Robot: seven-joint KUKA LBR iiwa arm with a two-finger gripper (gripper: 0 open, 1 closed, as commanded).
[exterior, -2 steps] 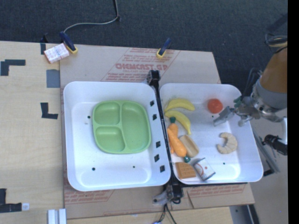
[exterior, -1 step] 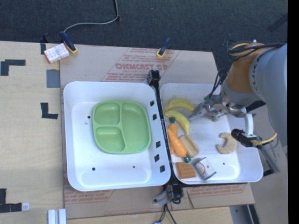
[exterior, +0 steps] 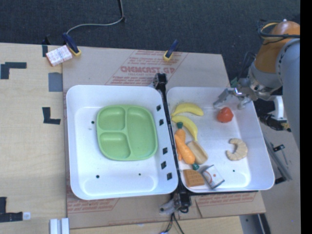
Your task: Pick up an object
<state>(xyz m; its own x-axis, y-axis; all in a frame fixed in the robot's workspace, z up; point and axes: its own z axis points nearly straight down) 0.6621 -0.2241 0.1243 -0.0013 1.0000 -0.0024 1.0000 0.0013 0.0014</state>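
My gripper (exterior: 230, 98) hangs over the far right part of the right bin (exterior: 253, 179), open, with nothing between its fingers. A red tomato (exterior: 224, 115) lies just below and in front of it. Further toward the bin's left wall lie two yellow bananas (exterior: 187, 109), an orange carrot (exterior: 183, 147) and a tan hot dog bun (exterior: 198, 151). A croissant (exterior: 237, 149) rests near the right side. A brown cracker (exterior: 194, 178) and a small grey-and-white packet (exterior: 213, 176) sit at the front.
The left bin (exterior: 80, 130) holds a green divided plate (exterior: 127, 132). A black divider with clips (exterior: 165, 130) runs between the bins. Cardboard lies under both. Clamps and a small box (exterior: 59, 55) sit at the back left of the bench.
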